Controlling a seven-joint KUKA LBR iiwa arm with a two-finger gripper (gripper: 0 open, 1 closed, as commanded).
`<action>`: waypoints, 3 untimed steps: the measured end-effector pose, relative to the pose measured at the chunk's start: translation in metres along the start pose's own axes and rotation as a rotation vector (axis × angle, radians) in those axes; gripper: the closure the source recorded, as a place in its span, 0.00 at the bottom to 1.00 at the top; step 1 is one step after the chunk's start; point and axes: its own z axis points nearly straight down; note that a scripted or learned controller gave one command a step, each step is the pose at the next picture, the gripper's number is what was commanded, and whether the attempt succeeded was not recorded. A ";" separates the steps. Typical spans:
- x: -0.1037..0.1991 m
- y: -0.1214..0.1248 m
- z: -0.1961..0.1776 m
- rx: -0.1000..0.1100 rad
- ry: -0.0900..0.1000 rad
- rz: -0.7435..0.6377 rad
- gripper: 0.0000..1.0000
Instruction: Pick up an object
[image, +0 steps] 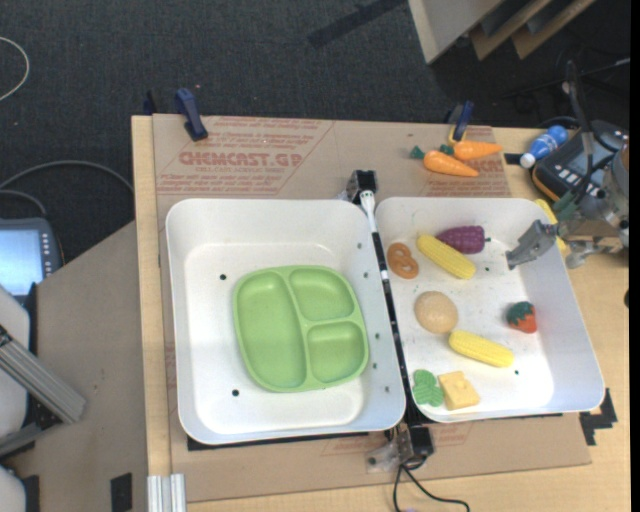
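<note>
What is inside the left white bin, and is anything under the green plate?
Inside the left bin lies a green divided plate with three compartments, nothing in them. Whatever lies under the plate is covered and cannot be seen.

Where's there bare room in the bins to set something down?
Left white bin: a bare floor strip all round the green divided plate, widest at its left. Right white bin: crowded on its left with toy foods; barest between the red strawberry and the right wall.
</note>
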 end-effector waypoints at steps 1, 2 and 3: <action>0.029 0.037 0.065 0.005 0.003 -0.004 0.00; 0.042 0.081 0.194 0.003 0.002 -0.002 0.00; 0.040 0.082 0.176 -0.003 -0.001 0.000 1.00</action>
